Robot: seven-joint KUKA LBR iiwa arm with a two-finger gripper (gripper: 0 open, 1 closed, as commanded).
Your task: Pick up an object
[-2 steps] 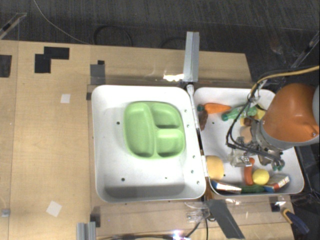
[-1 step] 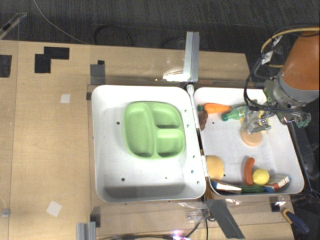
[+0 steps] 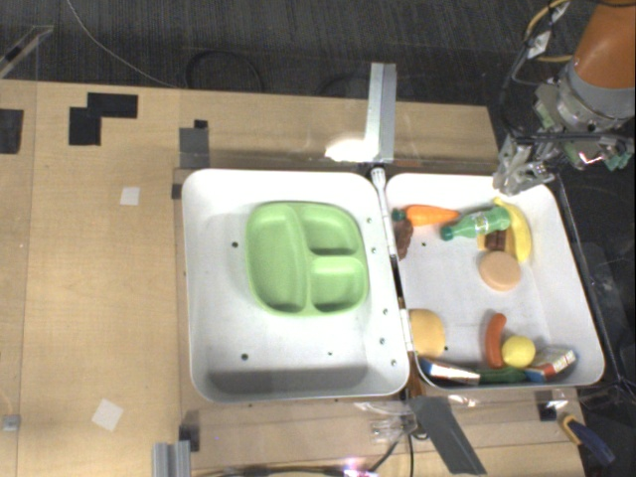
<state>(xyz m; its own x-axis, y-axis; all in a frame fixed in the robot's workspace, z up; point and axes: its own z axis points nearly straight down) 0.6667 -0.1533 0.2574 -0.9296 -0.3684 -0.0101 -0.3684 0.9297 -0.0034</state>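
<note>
My gripper [image 3: 521, 174] hangs over the far edge of the right bin [image 3: 576, 296], open with nothing between its fingers. Just in front of it lie a yellow banana [image 3: 520, 235] and a green bottle [image 3: 475, 226], touching each other. An orange carrot [image 3: 429, 214] and a small brown piece [image 3: 402, 235] lie to their left. A tan round disc [image 3: 500, 270] sits mid-bin. Near the front are a pale yellow lump [image 3: 427, 332], a red sausage [image 3: 493, 334], a yellow lemon [image 3: 518, 350] and a marker [image 3: 452, 371].
The left bin [image 3: 214, 346] holds a green divided tray [image 3: 303, 256]. A metal post [image 3: 382, 117] stands behind the ridge between the bins. Cables [image 3: 542, 28] run beside the arm at the upper right.
</note>
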